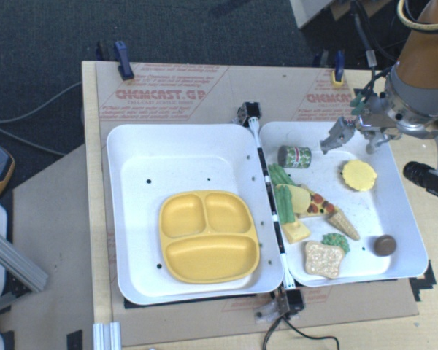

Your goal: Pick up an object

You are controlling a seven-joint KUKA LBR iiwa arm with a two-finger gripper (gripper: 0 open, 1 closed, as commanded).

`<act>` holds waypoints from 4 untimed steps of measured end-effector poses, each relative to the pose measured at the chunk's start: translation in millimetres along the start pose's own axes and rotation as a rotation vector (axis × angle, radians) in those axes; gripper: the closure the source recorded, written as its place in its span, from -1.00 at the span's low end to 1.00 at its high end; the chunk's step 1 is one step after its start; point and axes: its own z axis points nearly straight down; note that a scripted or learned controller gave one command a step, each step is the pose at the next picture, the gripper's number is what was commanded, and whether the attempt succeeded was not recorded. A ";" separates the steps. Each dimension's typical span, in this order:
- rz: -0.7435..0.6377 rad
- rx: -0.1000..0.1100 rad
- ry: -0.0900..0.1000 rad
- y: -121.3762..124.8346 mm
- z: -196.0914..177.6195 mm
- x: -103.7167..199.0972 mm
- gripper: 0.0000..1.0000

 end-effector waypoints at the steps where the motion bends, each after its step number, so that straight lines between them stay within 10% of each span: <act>1: -0.007 0.003 0.002 65.0 84.8 65.1 -1.00; 2: 0.003 0.008 0.001 4.7 87.0 51.0 -1.00; 3: 0.004 0.008 0.002 -13.2 188.3 3.7 -1.00; 4: 0.002 -0.003 0.000 -10.0 172.7 6.2 1.00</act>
